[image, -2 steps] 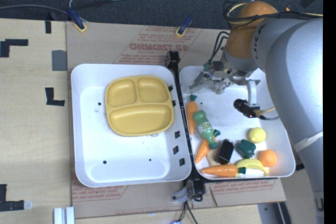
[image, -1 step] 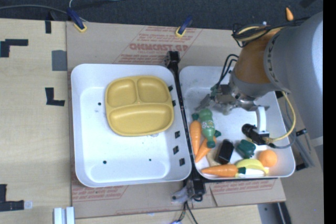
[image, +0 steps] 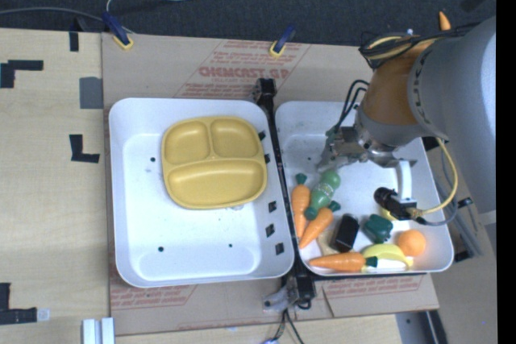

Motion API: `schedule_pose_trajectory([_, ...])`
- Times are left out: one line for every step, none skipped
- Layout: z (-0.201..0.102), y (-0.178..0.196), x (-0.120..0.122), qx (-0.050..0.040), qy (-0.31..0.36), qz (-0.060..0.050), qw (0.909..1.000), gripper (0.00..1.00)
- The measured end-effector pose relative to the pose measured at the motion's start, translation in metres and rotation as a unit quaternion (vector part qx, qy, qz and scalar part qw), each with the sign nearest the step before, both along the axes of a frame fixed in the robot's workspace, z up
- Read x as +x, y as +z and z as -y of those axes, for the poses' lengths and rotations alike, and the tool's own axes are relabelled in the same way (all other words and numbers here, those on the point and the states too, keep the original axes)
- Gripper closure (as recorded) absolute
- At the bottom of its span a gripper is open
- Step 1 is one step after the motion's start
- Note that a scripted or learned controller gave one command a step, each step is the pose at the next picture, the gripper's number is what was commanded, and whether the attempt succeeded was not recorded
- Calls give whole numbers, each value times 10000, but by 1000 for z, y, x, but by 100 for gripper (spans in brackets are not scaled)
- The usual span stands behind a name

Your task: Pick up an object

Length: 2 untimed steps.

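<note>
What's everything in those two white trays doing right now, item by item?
Yellow divided plate: flat in the left bin.
Green bottle: lying tilted, under the pincer.
Carrots: lying loose in the right bin.
Orange ball: resting in the corner.
Black block: lying among the carrots.

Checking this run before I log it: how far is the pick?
Done: the arm has reached into the right bin and the pincer is low over the green bottle. In hand: nothing visibly gripped; the bottle lies on the bin floor beside the carrots. Left: grasp and lift.
</note>
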<state>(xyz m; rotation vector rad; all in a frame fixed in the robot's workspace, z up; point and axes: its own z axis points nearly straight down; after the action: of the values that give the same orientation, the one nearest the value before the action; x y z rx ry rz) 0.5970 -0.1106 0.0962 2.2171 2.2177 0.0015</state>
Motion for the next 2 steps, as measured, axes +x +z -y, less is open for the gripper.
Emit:
schedule_pose_trajectory([-87,89,-38,24,17,-20,10000,100])
schedule_pose_trajectory([-86,88,-39,19,9,-33,10000,0])
